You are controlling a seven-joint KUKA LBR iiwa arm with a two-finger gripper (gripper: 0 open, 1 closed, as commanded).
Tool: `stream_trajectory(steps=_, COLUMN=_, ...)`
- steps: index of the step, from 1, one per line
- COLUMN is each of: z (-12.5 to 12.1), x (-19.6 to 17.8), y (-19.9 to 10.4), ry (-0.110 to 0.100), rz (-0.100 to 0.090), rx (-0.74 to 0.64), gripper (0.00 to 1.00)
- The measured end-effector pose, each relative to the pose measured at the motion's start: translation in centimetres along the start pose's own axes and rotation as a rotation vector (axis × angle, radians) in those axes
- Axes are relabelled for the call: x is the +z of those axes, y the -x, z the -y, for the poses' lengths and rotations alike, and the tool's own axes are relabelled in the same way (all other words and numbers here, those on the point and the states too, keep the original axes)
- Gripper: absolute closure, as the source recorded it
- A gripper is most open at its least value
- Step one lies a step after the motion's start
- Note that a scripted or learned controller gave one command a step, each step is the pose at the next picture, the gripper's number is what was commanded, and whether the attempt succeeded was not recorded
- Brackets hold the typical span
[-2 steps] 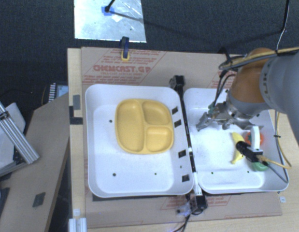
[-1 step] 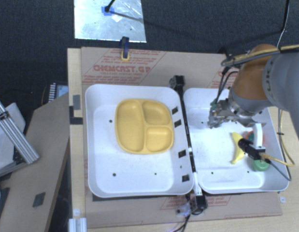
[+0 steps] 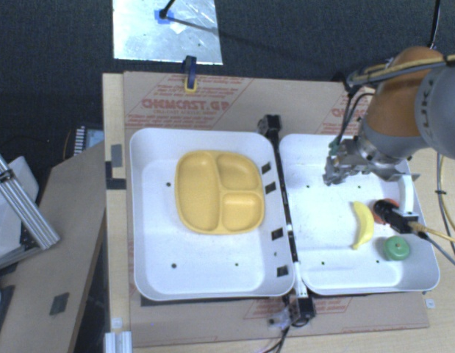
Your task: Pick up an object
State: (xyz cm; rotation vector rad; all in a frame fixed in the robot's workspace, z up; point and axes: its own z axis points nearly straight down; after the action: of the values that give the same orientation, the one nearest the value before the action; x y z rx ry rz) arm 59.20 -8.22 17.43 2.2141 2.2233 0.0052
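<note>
Banana (image 3: 363,225): small, yellow, curved, bright against white. Lies in the right bin (image 3: 315,271), toward its right side. At far left, in the left bin (image 3: 150,271), a yellow three-part plate (image 3: 218,191). Further right, over the right bin's upper part, the end effector (image 3: 336,171), pointing down; spread or pressed together, impossible to tell. Banana below and right of the end effector, near but apart. Just right of the banana, a green round thing (image 3: 395,248) and, above that, an orange thing (image 3: 389,202), partly hidden.
</note>
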Motion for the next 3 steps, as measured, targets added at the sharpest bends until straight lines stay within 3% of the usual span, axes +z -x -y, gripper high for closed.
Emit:
stream_trajectory(steps=1, z=0.1, x=-6.4, y=-0.2, ry=0.003, rz=0.001, rx=0.000, gripper=1.00)
stream_trajectory(steps=2, z=-0.1, x=-10.4, y=-0.2, ry=0.001, rz=0.000, rx=-0.001, gripper=1.00)
stream_trajectory(steps=3, z=0.4, x=-9.0, y=-6.3, ry=-0.004, rz=-0.002, rx=-0.006, gripper=1.00)
